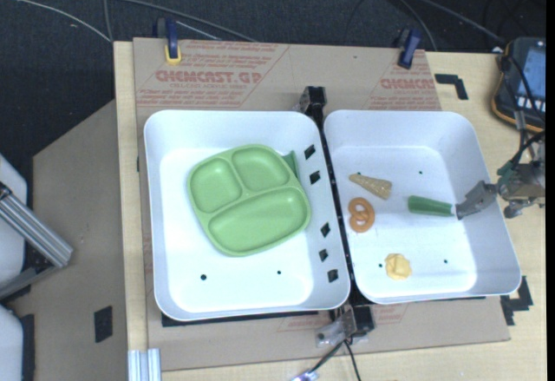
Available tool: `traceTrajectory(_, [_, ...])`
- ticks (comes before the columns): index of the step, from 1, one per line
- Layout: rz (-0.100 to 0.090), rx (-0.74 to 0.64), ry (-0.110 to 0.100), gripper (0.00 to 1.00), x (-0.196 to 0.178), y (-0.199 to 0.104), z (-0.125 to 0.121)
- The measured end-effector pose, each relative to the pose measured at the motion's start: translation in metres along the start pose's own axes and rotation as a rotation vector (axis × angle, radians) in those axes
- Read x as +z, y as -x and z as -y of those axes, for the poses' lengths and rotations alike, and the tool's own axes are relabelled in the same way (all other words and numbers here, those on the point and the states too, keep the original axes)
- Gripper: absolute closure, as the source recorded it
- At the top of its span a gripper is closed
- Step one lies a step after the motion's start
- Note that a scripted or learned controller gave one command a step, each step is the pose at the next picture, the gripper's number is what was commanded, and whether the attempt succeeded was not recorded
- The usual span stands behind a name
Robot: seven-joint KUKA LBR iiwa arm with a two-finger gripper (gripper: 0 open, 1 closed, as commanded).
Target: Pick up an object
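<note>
The right bin (486, 154) holds several small objects. A tan wedge (371, 186) lies near its middle, and an orange-brown pretzel (362, 214) sits just below it. A yellow lump (397, 266) rests near the front wall. To the right lies a green stick (430, 206), its right end touching a dark grey piece (474, 197) by the bin's right wall. In the left bin (165, 223), a light green divided plate (249, 199) lies flat.
A black divider with clips (323, 197) runs between the two bins. Cables and a dark device (523, 93) sit off the bench's right side. Clamps (173, 39) hold the cardboard sheet at the back.
</note>
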State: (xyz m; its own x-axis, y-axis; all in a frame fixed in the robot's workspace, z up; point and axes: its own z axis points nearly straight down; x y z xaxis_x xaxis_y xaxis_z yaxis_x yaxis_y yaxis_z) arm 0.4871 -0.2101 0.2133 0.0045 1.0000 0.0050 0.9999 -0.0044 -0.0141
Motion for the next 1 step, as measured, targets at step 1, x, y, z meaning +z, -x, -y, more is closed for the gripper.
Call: traceTrajectory(1, [0.004, -0.005, 0.013, 0.0, -0.0065, -0.0006, -0.003])
